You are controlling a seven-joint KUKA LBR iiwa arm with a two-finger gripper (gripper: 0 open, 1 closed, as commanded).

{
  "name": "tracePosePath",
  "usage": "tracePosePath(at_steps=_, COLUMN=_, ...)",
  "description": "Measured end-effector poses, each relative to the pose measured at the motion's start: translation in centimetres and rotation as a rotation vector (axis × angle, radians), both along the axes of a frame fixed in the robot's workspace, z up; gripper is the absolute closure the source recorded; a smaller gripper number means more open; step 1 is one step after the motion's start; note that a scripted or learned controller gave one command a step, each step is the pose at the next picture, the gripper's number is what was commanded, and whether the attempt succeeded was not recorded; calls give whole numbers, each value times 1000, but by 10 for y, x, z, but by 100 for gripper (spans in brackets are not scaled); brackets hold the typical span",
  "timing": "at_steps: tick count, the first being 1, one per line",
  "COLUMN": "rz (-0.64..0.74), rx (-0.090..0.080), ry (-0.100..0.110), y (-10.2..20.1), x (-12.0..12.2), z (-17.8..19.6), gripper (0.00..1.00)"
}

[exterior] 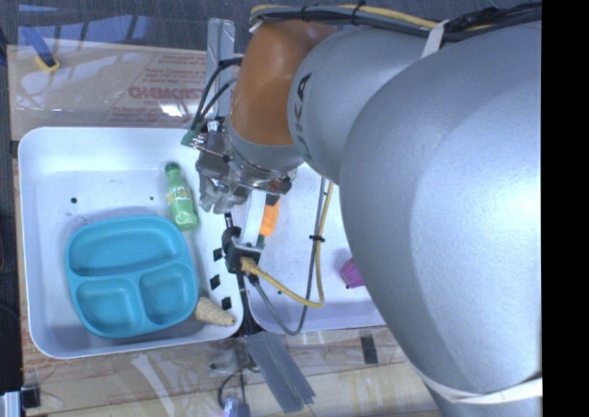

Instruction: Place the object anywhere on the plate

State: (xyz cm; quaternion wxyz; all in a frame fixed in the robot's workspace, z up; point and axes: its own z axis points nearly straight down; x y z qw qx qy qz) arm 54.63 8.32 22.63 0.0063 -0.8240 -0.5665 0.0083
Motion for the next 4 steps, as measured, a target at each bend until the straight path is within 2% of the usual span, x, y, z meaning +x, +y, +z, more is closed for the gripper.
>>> tracePosePath(at_steps=1, rz=0, rx=0, ry=0, y=0, x=0, z=0, gripper=0)
tracePosePath(at_steps=2, rz=-43, rx=-2, ry=-13, y=36, x=-51, z=-110, gripper=0)
tracePosePath(at_steps=3, rz=-40, rx=-6, ry=-17, y=34, x=-50, z=-100, gripper=100)
tracePosePath(at_steps=4, rz=-525, rx=-7, ry=-17, y=35, x=2, z=87, gripper=100)
